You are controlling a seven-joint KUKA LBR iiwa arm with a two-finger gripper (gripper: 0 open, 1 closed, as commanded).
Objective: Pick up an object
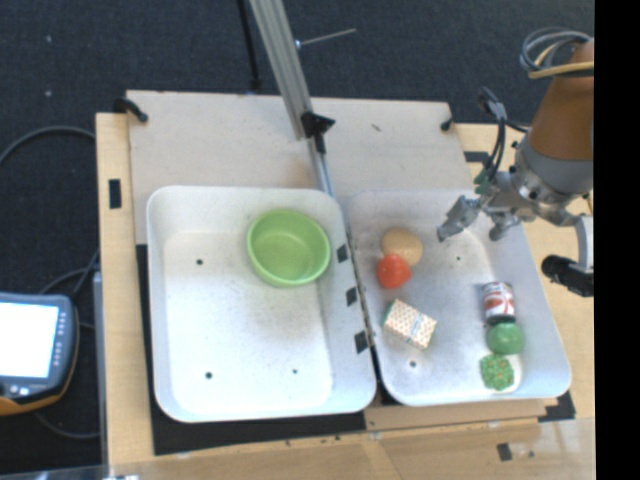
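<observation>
- The hand [475, 221] hangs over the upper part of the right bin [530, 268], its two fingers spread wide apart with nothing between them; one finger [455, 218] points out toward the middle of the bench, the other [498, 228] sits nearer the arm.
- Nearest to the hand, just off its outer finger and a little below, lies a tan rounded object [401, 244], and touching that on its lower side is a red ball [393, 270].
- Further below the hand, toward the near edge of the same bin, rests a small patterned box [410, 324], tilted on the bin floor.
- Below the hand on the arm's side stands a small can [497, 301] with a red and white label; right under it is a green ball [506, 337], and under that a green speckled object [496, 371], the three in a close column.
- Well away from the hand, across the divide between the bins, a green bowl [289, 248] sits upright in the upper part of the left bin [200, 348].
- The arm [562, 118], orange above grey, comes in over the worktop [400, 118] from behind the hand.
- A slanted metal post [285, 58] rises from the worktop beyond the bins.
- Far off past the left bin, a screen device [30, 348] sits beside the worktop.
</observation>
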